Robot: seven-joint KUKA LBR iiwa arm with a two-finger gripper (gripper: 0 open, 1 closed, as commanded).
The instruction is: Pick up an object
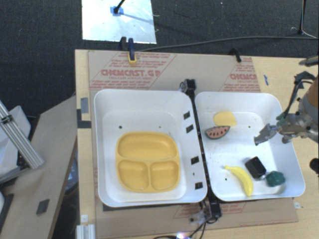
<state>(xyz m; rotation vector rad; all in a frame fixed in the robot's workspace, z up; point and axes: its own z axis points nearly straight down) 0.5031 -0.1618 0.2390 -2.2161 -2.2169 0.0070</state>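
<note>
The right bin (pixel 239 99) holds a yellow banana (pixel 240 179), a black block (pixel 255 167), a green broccoli-like toy (pixel 275 179), a watermelon slice (pixel 217 132) and a pale yellow piece (pixel 225 118). My gripper (pixel 275 136) reaches in from the right edge and hangs over the right side of this bin, above and just beyond the black block. Its two fingers (pixel 262 135) stand apart with white bin floor showing between them and nothing held.
The left bin (pixel 144 97) carries a yellow divided plate (pixel 148 161). A black hinge strip (pixel 195 143) runs between the two bins. Cables and a blue clamp (pixel 131 49) lie along the bench's far side.
</note>
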